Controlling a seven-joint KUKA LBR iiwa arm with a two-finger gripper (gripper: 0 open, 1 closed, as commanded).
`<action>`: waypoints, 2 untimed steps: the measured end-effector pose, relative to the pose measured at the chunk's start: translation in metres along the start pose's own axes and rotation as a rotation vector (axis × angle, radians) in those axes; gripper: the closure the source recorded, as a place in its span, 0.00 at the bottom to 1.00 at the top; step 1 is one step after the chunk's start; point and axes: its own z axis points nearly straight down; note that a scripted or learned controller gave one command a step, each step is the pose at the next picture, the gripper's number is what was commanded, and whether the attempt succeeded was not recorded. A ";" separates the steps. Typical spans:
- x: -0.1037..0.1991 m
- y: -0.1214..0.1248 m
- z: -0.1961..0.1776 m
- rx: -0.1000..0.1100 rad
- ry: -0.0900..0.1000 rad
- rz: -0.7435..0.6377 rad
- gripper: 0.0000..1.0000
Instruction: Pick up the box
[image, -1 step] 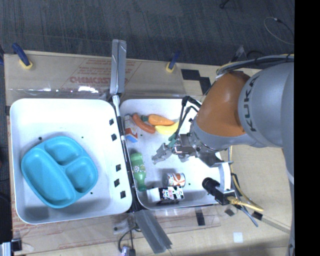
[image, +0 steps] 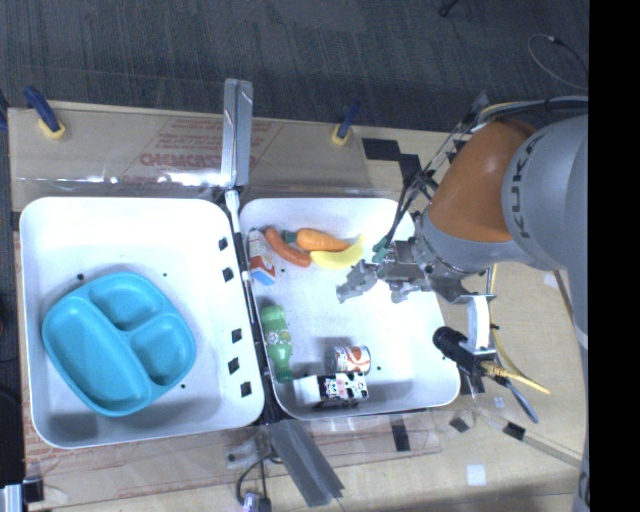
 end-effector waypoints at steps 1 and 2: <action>-0.028 -0.048 0.109 -0.005 0.002 0.248 0.00; -0.027 -0.044 0.097 -0.014 0.002 0.242 1.00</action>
